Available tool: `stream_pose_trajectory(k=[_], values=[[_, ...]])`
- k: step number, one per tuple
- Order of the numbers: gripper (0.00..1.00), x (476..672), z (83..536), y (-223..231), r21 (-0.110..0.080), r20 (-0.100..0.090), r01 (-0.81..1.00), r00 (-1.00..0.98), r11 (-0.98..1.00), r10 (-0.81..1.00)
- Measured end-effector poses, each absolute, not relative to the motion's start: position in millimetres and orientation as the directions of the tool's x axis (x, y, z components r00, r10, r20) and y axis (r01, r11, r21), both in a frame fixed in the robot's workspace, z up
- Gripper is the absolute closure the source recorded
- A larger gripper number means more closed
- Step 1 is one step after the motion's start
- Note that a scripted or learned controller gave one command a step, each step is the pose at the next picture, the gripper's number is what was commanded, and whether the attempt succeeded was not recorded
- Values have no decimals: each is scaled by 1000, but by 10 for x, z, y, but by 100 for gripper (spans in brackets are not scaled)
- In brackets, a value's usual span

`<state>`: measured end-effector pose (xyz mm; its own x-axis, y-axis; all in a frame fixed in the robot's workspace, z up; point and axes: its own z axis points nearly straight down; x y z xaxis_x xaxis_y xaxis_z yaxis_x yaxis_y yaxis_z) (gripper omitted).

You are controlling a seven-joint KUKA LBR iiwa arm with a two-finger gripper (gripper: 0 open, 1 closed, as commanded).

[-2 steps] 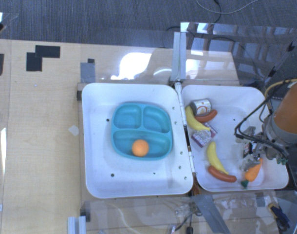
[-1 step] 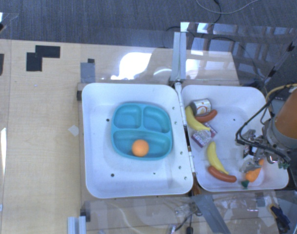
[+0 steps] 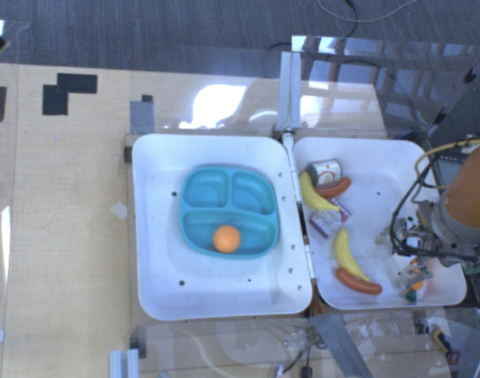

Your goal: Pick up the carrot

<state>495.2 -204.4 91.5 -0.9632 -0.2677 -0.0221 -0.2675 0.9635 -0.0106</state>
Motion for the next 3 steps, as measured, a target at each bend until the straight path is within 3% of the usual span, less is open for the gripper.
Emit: stream_pose_trajectory(k=[1, 2, 3], values=[[0, 5147, 906, -1746, -8, -15, -239, -971, 971, -240], [0, 5694, 903, -1738, -5, -16, -147, -989, 989, -147], [0, 5334, 919, -2055, -3, -10, -64, -998, 998, -64]])
